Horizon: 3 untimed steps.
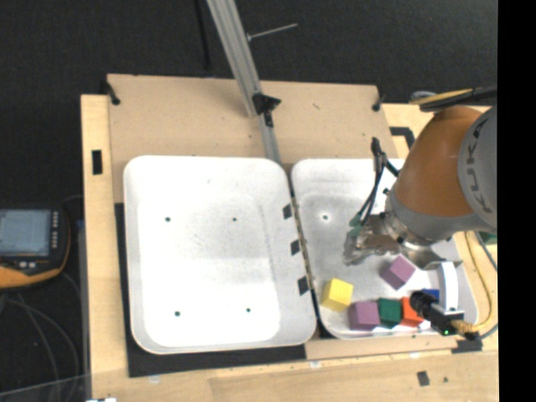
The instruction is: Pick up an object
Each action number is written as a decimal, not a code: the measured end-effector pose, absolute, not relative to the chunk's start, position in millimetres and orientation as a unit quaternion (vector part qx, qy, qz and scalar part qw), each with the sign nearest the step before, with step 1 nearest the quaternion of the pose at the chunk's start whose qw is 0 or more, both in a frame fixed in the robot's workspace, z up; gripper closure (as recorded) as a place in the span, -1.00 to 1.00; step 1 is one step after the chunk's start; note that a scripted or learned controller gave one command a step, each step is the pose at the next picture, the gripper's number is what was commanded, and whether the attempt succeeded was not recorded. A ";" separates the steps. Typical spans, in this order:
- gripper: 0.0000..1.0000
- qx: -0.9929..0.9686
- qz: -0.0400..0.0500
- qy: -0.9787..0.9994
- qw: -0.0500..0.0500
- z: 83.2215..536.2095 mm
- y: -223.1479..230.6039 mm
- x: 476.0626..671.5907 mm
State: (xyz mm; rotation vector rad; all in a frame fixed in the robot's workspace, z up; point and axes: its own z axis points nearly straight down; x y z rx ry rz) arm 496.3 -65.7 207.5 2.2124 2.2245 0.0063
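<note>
My gripper (362, 248) hangs over the middle of the right bin (327, 193), below the grey arm with its orange band. A light purple block (398, 271) lies just to its right, and a yellow block (338, 294) lies below and slightly left of it. Along the bin's front edge sit a purple block (363, 314), a green block (389, 311), an orange block (412, 310) and a blue piece (426, 296). I see nothing between the fingers.
The left bin (209, 249) lies beside the right one. A slanted metal pole (243, 65) rises from the bench's back. A handheld device (29, 239) rests off the bench at the left.
</note>
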 end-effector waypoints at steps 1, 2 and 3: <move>1.00 0.703 0.001 0.711 -0.001 195.6 37.7 510.6; 1.00 0.708 0.001 0.707 0.002 196.6 5.7 566.2; 1.00 0.705 0.000 0.709 -0.001 196.3 58.2 556.9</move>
